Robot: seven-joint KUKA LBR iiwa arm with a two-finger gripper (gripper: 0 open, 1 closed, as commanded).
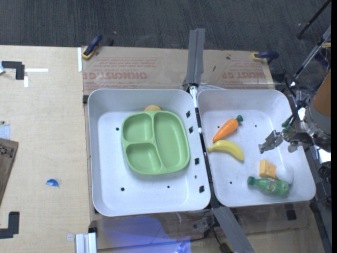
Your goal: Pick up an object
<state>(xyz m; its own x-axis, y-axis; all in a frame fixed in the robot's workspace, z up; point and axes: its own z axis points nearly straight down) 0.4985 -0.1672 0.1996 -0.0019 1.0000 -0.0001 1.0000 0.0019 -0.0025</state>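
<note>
The right bin (247, 100) holds an orange carrot (227, 129), a yellow banana (228, 149), a yellow cheese wedge (267, 168) and a green bottle (269, 186) lying on its side. My gripper (280, 144) hangs over the right side of this bin, above and just right of the cheese wedge. Its fingers stand open with nothing between them. The banana lies well to its left.
In the left bin (96, 141) lies a green divided plate (156, 142), with a small yellow object (152, 108) peeking out behind its far rim. A dark divider (200, 141) separates the bins. The arm's wrist (322, 107) stands at the right edge.
</note>
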